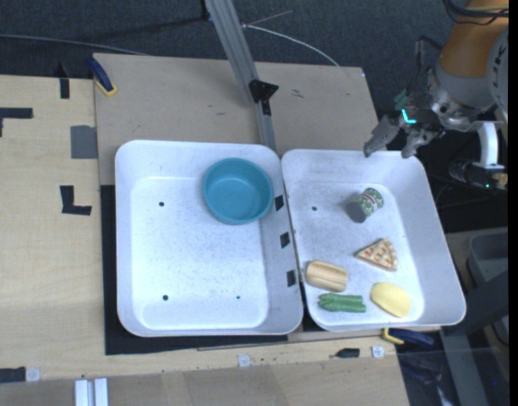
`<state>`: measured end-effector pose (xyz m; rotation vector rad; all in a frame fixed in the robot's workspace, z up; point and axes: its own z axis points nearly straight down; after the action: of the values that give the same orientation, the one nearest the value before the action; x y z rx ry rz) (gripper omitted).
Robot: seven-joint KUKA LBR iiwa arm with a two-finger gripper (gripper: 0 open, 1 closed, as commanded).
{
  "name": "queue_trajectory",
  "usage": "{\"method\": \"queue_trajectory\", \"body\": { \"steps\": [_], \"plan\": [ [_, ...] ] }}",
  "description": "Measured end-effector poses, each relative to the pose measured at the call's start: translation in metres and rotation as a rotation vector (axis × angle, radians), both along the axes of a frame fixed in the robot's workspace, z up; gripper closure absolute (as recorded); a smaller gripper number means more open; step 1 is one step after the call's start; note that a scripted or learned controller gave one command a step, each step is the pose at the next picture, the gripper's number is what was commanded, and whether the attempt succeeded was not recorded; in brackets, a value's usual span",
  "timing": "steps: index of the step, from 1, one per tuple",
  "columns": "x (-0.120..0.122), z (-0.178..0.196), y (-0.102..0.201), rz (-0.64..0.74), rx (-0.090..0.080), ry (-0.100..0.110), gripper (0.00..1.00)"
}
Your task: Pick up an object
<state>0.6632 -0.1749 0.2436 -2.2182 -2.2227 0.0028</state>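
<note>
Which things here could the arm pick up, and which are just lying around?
For the job:
- gripper, open, above the right bin's far rim
- can
- pizza slice
- hot dog
- green beans
- lemon
- blue bowl in the left bin

Lying about:
- metal pole
- black tape marks

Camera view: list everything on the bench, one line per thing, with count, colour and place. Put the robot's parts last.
bins: two, white, side by side on the bench
bowl: one, blue, far part of the left bin
can: one, grey with green label, lying in the right bin's far half
pizza slice: one, orange, right bin, in front of the can
hot dog: one, tan, right bin, near the divide
bean pod: one, green, right bin's near edge
lemon: one, yellow, right of the bean pod
gripper: one, dark, above the right bin's far rim, jaws apart
arm: one, grey and orange
</note>
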Motion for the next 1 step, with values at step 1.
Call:
{"method": "queue_trajectory", "body": {
  "steps": [1],
  "plan": [
    [0.0003,0.0007,0.0,0.0,0.0,-0.001,0.0]
  ]
}}
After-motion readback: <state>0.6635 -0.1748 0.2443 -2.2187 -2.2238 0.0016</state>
